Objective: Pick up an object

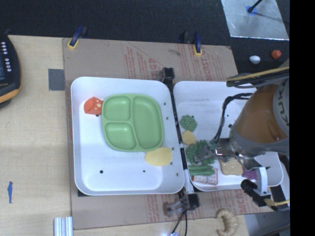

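- Brown cardboard (147,58) is lying over a pale wooden bench, and two white bins are sitting on it side by side.
- At the far left edge, a black and orange controller (7,68) is resting on the bench.
- Inside the left bin (88,176), a red toy (92,105) is lying near the top left, just touching the green plate.
- That green plate (133,122) has three sections and is sitting in the middle of the left bin.
- Just below the plate, a flat yellow piece (158,156) is lying with its long side going left to right.
- Over in the right bin (206,95), a small green leafy toy (188,123) is sitting near the left wall, with a little yellow bit (189,137) just under it.
- Below those, a dark green bushy toy (197,150) is lying right beside the gripper.
- Under it, a green bean-shaped toy (202,170) is stretching left to right, its long side flat across the bin.
- At the bin's bottom edge, a small red and white card (206,180) is lying flat.
- Reaching in from the right, the gripper (212,152) is pointing left and sitting low at the bushy toy; I cannot tell how it is set.
- Next to it, a tan piece (230,168) is lying under the grey arm (261,122).
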Controlling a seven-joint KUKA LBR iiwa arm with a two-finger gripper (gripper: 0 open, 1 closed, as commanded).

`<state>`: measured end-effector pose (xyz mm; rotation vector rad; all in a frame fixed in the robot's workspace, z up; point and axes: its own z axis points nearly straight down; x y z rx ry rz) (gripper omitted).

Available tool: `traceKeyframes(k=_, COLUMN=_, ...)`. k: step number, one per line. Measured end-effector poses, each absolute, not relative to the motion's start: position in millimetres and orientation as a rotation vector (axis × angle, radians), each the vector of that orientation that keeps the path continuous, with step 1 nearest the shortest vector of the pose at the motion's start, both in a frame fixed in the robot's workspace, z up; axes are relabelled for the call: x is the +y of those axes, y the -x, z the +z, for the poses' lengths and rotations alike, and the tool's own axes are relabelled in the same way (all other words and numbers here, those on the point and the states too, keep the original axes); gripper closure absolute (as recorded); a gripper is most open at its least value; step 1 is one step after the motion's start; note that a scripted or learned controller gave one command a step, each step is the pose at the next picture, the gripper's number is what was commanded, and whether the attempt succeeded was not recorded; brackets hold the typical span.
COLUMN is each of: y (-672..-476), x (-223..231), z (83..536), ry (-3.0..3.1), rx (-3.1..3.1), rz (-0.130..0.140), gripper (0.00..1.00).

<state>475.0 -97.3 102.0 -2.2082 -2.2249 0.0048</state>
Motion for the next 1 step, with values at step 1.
traceKeyframes(k=1, y=-513.2, x=-109.6, z=94.8, ry=2.215, rx=-2.227, rz=-0.005, gripper=0.0)
